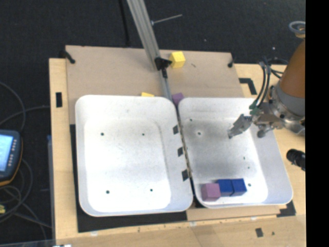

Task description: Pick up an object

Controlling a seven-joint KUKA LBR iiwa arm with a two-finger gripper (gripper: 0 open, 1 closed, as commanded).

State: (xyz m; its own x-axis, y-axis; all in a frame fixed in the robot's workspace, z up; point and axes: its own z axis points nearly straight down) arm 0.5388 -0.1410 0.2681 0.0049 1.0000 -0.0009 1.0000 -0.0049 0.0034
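Candidate objects sit in the right bin (267, 153), at its near edge: a purple block (210, 191) and a blue block (231, 186), touching side by side. The blue one looks like two cubes or one long piece; its long axis runs left-right, along the bin's near wall. Purple is at the left end of the row, close to the near left corner.

The gripper (240, 126) hangs over the same bin, in its far half, well apart from the blocks. From the gripper the blocks lie toward the camera and slightly left. So the coming move is likely a travel across the bin floor toward the near wall, then a descent. Nothing is between the fingers; whether they stand apart or together cannot be told at this resolution.

Judgement: pick not yet started, approach phase. Risk: blocks are packed against each other and near the wall, so finger clearance may be tight; closing across the short axis of the blue block looks easier.

Left bin (87, 153) has no blocks inside. Outside the bins, at the far side: a yellow block (178, 59) on the board, a small yellow piece (147, 94) and a small purple piece (177, 98) at the bins' far rims. A slanted metal rail (144, 24) runs in from the top.
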